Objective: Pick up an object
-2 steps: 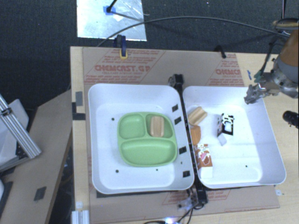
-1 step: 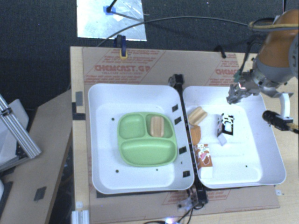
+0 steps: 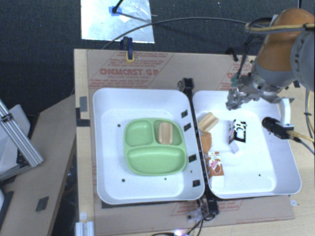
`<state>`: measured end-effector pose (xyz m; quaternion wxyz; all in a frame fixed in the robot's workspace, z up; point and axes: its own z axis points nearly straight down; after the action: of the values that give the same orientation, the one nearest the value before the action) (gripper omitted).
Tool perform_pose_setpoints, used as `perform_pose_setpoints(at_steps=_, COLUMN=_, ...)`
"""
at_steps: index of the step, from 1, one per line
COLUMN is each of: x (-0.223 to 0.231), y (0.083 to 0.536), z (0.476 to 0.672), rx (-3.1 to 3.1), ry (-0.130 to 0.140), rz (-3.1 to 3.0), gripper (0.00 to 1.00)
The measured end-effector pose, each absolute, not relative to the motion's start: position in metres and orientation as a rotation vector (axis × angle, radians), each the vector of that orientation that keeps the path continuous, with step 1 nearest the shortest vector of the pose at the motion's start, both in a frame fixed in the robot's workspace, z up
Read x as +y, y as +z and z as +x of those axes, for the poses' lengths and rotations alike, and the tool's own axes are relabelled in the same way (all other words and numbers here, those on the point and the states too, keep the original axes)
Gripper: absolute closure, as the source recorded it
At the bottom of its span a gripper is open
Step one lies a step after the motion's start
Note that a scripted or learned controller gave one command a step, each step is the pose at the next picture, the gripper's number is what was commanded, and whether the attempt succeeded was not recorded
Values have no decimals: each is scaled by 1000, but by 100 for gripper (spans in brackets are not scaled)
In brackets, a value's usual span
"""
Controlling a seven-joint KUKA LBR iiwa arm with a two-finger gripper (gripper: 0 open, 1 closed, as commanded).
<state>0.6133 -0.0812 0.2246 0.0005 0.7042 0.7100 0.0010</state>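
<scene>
The right bin point(image 3: 275, 176) holds a tan bread-like piece point(image 3: 207, 121), an orange-brown piece point(image 3: 205, 142) below it, a red and white packet point(image 3: 214, 164) and a black and white packet point(image 3: 237, 131). My gripper point(image 3: 235, 101) hangs over the bin's upper part, above and a little left of the black and white packet, right of the tan piece. Nothing shows between its fingers. In the left bin point(image 3: 108, 132) lies a green divided tray point(image 3: 154, 147) with a tan block point(image 3: 165, 132) in its upper right compartment.
A black divider with clips point(image 3: 194, 132) runs between the two bins. A black cylindrical part point(image 3: 273, 126) of the arm sticks out over the right bin's right side. Cables point(image 3: 197, 21) arc above the bench. A metal frame point(image 3: 17, 136) stands at far left.
</scene>
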Motion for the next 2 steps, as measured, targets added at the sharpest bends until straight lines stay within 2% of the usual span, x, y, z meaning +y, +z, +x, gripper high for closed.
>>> perform_pose_setpoints(at_steps=1, x=-27, y=235, z=617, rx=2230, ry=4, rz=2212, gripper=100)
perform_pose_setpoints(at_steps=2, x=30, y=223, z=617, rx=2231, ry=3, rz=2212, gripper=100)
